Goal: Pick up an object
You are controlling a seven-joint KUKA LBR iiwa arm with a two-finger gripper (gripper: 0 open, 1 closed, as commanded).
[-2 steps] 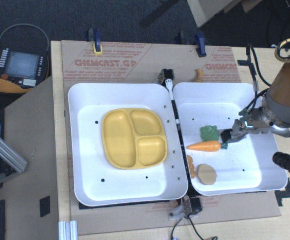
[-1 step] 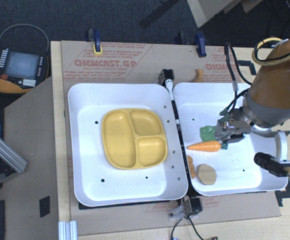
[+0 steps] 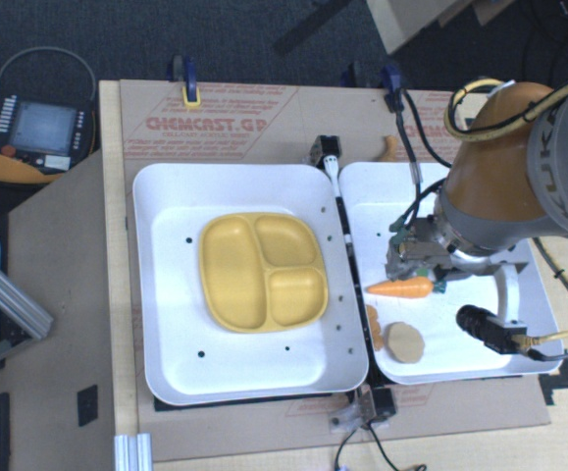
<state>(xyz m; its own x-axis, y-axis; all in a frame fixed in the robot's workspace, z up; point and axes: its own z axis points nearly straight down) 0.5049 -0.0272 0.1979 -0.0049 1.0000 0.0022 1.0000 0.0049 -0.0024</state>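
View from above of a brown bench board [image 3: 215, 116] that bears two shallow white bins side by side. A pale yellow plastic plate [image 3: 262, 270] with three compartments lies flat in the middle of the left bin [image 3: 156, 263]. To the right of the plate, just past the wall between the bins, the right bin [image 3: 372, 214] holds a small orange carrot [image 3: 398, 288] lying on its side, pointed end toward the plate. Further right of the plate and nearer the viewer sits a round tan lump [image 3: 404, 342], like a small potato. Between it and the plate, a small orange-brown piece [image 3: 373, 328] lies by the bin wall. The grey arm [image 3: 504, 165] with its orange band reaches in from far right of the plate. Its gripper [image 3: 413, 261] hangs directly over the carrot's thick end, touching it or just above. Whether the gripper is spread or closed on the carrot cannot be told.
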